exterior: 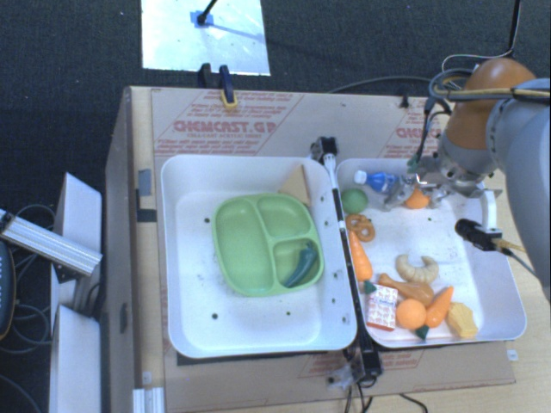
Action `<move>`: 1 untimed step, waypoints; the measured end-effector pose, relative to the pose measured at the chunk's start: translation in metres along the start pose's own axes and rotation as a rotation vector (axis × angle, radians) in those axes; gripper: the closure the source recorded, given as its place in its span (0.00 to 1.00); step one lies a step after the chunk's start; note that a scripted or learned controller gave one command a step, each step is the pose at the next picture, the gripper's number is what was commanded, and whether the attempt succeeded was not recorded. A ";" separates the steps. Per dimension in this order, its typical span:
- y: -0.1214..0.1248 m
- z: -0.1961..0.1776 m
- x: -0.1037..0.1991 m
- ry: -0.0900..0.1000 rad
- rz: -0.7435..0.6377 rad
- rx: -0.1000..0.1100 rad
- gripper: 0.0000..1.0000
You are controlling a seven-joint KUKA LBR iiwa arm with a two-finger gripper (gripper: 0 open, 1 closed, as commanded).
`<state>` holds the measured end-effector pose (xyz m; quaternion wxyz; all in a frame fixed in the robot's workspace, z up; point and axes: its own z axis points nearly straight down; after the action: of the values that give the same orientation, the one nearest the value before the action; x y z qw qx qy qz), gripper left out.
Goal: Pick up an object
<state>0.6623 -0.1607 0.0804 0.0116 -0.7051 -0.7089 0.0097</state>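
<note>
While the grey two-finger gripper [411, 189] sits by a small orange fruit [417, 200], nothing's lifted yet; grip state can't tell

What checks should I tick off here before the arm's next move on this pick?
1. Gripper low in the right bin: ok.
2. Target near the gripper, an orange piece beside it: ok.
3. Piece seen between the fingers: cannot tell.
4. Neighbours crowding the spot, blue-capped bottle and green ball close by: not ok.
5. Green tray in the left bin, away from the arm: ok.
</note>
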 end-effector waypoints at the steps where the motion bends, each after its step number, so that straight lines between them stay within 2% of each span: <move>1: -0.088 -0.001 -0.024 -0.004 0.005 -0.031 0.00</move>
<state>0.5744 -0.1853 0.0844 -0.0006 -0.7069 -0.7073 0.0000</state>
